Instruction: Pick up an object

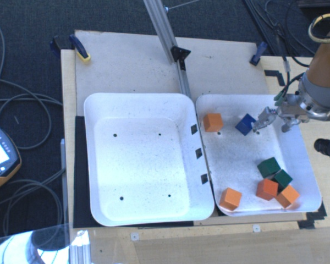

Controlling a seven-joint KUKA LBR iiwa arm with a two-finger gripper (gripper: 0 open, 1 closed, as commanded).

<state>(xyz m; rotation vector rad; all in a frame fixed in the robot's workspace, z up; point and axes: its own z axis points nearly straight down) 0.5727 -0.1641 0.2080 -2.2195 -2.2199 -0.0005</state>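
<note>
My gripper [272,125] hangs over the back of the right bin [305,147], its two fingers spread apart and open, with nothing between them. A blue cube [245,124] lies just left of the left fingertip [258,126], outside the fingers. An orange cube [213,122] sits further left near the bin's back left corner. Toward the front right are two green cubes [269,166] [284,177], a red-orange cube [267,189] and an orange cube [289,196], close together. Another orange cube [230,198] rests at the front left of this bin.
The left bin [93,147] stands beside the right one, split from it by a raised rim with black clips [198,153]. A metal pole [162,23] slants up from the back of the bench. Cables lie on the floor at left.
</note>
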